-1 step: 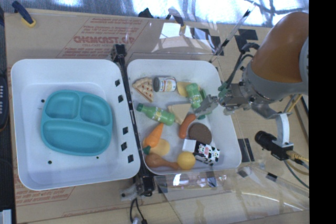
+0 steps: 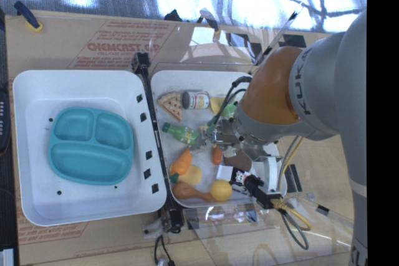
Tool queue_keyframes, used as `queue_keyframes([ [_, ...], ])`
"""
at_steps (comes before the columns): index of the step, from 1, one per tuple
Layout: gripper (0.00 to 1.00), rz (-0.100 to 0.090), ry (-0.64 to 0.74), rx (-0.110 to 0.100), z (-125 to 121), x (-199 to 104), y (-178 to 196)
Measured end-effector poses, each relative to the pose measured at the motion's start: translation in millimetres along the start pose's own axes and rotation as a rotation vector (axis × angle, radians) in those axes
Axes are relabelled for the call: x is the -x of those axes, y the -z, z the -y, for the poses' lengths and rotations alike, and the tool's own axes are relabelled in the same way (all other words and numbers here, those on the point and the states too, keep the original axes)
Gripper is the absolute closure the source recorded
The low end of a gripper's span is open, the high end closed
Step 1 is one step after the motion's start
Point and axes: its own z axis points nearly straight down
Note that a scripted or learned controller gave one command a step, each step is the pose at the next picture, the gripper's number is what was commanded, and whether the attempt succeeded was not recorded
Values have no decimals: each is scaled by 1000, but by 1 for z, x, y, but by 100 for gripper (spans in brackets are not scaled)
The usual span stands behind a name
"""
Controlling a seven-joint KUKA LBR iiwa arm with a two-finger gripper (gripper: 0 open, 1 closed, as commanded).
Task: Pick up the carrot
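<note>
Arm, grey with orange band (image 2: pixel 274 93): nearest the camera, entering from the right, bulking over the right half of the right bin (image 2: pixel 163 81).

Pincer (image 2: pixel 211 137): low among the bin's items; whether wide or narrow, cannot tell.

Carrot (image 2: pixel 182 162): orange, leafy end up, lower left of the right bin, near the wall shared with the left bin. Touching a pale yellow item (image 2: pixel 193 175) below it; a lemon (image 2: pixel 221 190) and a tan piece (image 2: pixel 190 194) just beyond.

Other items: pizza slice (image 2: pixel 171 104), small jar (image 2: pixel 197 99), green bottle (image 2: pixel 179 131).

Left bin (image 2: pixel 25 90): holds a teal divided plate (image 2: pixel 91 145).

Risk, judged: crowding could make the pincer catch a neighbour or nudge the carrot against the wall.

Room: tight beside the carrot; open space above the bin.
</note>
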Motion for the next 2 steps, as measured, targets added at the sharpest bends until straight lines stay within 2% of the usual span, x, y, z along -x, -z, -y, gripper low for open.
queue_keyframes([
  [1, 0, 1, -134, 8, -22, -5, -83],
  [2, 100, 2, -122, 3, -22, -5, -72],
])
